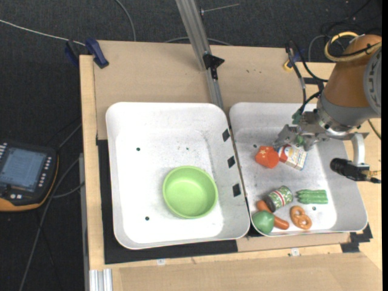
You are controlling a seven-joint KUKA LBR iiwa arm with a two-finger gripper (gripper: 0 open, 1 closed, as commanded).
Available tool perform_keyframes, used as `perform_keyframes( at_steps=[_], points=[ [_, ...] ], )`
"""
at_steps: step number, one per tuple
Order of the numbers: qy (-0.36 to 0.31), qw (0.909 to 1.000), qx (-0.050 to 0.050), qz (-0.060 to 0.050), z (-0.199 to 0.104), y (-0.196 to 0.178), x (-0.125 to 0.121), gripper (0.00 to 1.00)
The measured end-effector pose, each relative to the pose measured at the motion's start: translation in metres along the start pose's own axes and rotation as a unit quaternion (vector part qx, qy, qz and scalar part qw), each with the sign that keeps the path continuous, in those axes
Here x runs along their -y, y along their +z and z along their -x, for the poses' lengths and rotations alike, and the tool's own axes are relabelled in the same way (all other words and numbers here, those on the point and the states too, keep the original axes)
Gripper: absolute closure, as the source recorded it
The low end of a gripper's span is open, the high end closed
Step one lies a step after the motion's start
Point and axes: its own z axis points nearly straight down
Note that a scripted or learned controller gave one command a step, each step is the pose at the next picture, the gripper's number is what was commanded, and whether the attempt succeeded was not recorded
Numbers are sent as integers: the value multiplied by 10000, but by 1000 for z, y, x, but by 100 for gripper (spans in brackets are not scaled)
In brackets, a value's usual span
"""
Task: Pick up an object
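At the far left, off the bench, we see a handheld control pendant (24, 174) lying on the dark floor. On the bench itself, the left bin (130, 132) holds a single item: a light green bowl (190, 191), upright, sitting toward the near right part of the bin floor. Black clips (231, 161) sit along the seam where the two bins meet, and a metal pole (195, 32) rises from behind that seam.

The right bin (257, 121) carries everything else. In its middle we find a red tomato-like piece (266, 157), and just beside it on the right a small white and red packet (294, 157), tilted. The gripper (295, 139) hangs directly over these two, low in the bin, with the packet partly under it; we cannot tell how the jaws stand, nor whether anything sits between them. The arm (351, 77) leads away from it to the upper right.

Along the near edge of the same bin lies a cluster: a green round fruit (262, 222) at the corner, touching an orange carrot-like piece (276, 222); a small can with a green and red label (280, 197) lying on its side just behind them; a pretzel (301, 217) to their right; and a green ridged vegetable piece (312, 196) behind the pretzel.
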Motion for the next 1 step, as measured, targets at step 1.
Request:
perform_keyframes(
  at_steps=[1],
  points=[
    [-4,10000,3,29,0,-13,-1,100]
  ],
)
